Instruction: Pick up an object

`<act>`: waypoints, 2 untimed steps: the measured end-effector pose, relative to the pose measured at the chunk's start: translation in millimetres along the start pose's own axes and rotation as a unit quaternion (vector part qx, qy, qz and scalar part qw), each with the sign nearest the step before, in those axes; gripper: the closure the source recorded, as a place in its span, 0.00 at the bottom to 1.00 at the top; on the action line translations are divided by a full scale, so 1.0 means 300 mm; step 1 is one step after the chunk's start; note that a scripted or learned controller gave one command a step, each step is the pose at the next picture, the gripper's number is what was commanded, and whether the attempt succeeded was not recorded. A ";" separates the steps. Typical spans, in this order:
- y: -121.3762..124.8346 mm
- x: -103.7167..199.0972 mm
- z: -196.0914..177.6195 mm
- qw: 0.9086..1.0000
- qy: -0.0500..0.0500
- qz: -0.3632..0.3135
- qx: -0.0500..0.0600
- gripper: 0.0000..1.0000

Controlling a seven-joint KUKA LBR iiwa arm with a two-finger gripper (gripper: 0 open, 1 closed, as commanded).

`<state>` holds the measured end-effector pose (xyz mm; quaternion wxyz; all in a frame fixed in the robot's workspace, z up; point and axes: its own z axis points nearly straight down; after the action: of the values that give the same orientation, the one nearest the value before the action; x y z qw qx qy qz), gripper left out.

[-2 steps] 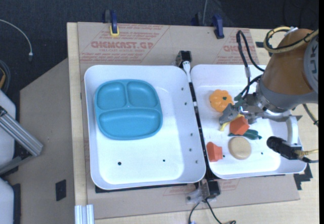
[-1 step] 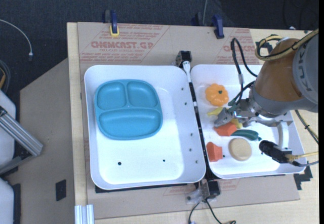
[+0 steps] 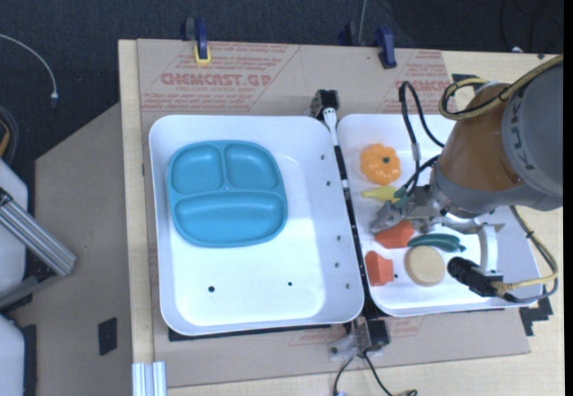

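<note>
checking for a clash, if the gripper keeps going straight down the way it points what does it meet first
Likely the red piece just beneath the gripper, low in the right bin; depth is hard to judge from this slant.

- A thick, rounded grey metal arm [image 3: 537,143] with a smooth, glossy shell.
- A broad orange band [image 3: 474,152] at nine o'clock of the grey shell.
- Black cables [image 3: 410,121] looping off the band toward eleven o'clock.
- A silver-grey wrist section [image 3: 466,206] below the band.

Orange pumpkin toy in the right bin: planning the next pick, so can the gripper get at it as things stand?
Probably yes: the pumpkin toy sits apart from the other items, uncovered, and the gripper hangs just beside it.
</note>
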<state>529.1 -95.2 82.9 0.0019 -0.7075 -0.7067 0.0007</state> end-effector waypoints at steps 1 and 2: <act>0.003 -0.001 -0.041 1.000 -0.001 0.000 -0.002 1.00; -0.026 0.006 -0.224 1.000 -0.002 -0.001 -0.005 1.00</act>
<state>521.6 -93.6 150.0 -0.0029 -0.7069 -0.7073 -0.0017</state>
